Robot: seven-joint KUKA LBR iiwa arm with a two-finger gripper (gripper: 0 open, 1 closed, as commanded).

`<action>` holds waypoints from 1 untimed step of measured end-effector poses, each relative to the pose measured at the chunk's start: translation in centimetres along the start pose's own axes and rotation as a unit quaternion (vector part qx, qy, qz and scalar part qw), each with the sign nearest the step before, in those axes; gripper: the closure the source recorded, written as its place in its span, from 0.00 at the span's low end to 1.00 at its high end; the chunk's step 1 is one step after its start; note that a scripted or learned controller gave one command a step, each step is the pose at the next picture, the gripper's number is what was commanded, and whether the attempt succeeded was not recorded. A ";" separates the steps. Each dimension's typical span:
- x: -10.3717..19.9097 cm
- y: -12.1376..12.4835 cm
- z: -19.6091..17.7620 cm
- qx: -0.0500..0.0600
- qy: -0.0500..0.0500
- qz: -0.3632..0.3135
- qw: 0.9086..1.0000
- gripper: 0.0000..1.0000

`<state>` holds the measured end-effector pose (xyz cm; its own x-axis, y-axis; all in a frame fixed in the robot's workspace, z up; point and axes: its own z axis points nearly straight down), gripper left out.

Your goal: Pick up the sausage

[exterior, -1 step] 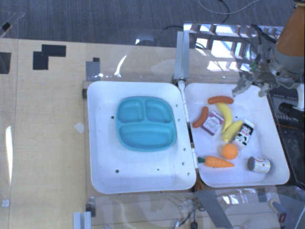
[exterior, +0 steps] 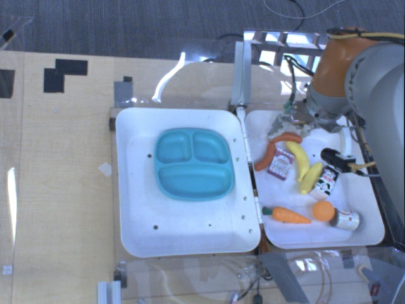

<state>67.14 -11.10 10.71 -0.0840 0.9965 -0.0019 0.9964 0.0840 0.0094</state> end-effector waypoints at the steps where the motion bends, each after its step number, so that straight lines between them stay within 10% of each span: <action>1: 1.5 -0.9 0.7 -0.011 -0.005 -0.024 1.000 0.00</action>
<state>66.16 -9.70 9.99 -0.1316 0.9912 -0.0131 0.9908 0.1319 0.0314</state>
